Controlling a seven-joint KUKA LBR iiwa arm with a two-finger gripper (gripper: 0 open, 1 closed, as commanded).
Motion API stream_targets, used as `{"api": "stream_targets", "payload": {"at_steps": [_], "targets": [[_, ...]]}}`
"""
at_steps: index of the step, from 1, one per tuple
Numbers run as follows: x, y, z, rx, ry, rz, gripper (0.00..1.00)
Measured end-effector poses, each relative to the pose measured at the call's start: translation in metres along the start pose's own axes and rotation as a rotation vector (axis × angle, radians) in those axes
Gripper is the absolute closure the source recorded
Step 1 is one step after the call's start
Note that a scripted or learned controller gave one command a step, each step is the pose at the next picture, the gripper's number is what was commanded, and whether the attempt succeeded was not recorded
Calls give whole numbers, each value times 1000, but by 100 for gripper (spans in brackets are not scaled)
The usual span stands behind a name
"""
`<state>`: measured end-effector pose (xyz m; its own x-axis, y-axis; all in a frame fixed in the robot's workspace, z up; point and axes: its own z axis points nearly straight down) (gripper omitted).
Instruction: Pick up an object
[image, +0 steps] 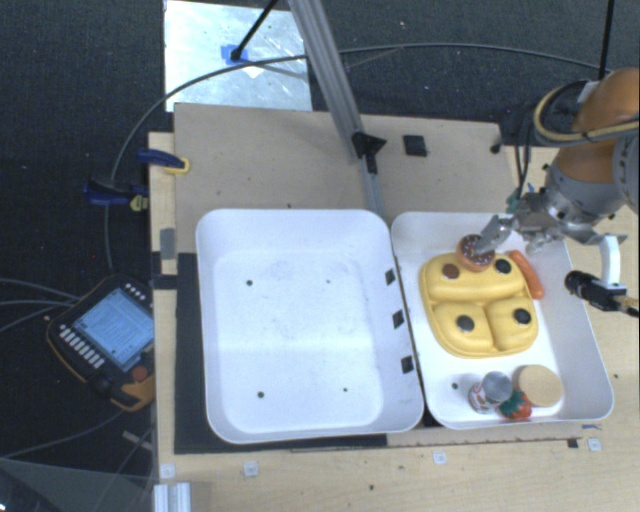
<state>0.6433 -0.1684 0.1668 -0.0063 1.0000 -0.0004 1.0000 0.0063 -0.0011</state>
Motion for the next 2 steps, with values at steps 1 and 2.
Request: {"api": "stream_targets", "payload": {"at_steps": [1,2], "targets": [[2,-2,41,-3,-1,2,0],[1,1,38,-12,-3,1,0]]}}
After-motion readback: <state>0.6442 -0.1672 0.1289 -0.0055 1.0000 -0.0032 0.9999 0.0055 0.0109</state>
